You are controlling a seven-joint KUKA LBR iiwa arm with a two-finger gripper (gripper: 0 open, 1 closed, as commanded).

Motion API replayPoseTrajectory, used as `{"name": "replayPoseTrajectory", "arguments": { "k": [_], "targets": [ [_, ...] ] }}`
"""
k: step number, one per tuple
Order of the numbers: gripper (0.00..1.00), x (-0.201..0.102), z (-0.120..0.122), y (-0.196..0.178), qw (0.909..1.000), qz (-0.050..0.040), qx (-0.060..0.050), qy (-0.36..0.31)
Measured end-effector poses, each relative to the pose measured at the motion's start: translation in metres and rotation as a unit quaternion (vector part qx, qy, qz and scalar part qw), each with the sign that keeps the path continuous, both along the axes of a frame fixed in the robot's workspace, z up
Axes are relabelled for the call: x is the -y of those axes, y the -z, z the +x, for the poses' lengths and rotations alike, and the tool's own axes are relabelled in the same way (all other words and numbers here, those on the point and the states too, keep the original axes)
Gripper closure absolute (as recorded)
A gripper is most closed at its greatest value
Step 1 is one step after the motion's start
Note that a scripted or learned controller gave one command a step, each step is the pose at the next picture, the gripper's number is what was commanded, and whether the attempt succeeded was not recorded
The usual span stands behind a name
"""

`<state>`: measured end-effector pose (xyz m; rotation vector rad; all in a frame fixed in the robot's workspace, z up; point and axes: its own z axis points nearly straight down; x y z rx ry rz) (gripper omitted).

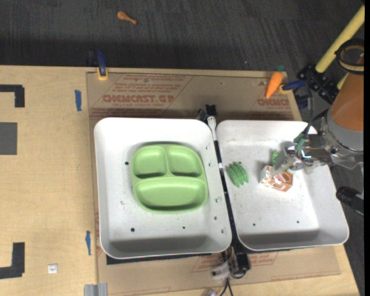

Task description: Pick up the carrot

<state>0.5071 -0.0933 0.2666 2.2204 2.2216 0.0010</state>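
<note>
An orange carrot (274,85) with a green top lies on the cardboard behind the right bin (324,228), outside it. My gripper (288,159) hangs low over the right bin's upper right part, far in front of the carrot. Just below the gripper, on the bin floor, lies a crumpled orange-and-white item (277,180), touching or nearly touching it. I see nothing lifted off the floor.
A green leafy toy (237,173) lies at the right bin's left side. The left bin (110,225) holds a green divided plate (169,176). A small orange object (125,17) lies on the dark floor far back. Blue clamps and a yellow handle (341,37) crowd the back right.
</note>
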Motion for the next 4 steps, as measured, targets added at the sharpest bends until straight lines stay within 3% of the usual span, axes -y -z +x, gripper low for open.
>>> {"name": "replayPoseTrajectory", "arguments": {
  "k": [1, 2, 3, 4],
  "targets": [
    [0.00, -0.082, -0.020, 0.015, 0.9901, 0.0005, -0.002, 0.141],
    [0.00, -0.086, -0.010, -0.081, 0.9947, -0.0004, 0.000, -0.103],
    [0.00, -0.154, -0.025, 0.000, 0.9953, 0.0002, -0.001, -0.097],
    [0.00, -0.229, -0.025, 0.002, 0.9995, 0.0000, 0.000, -0.030]
  ]
}}
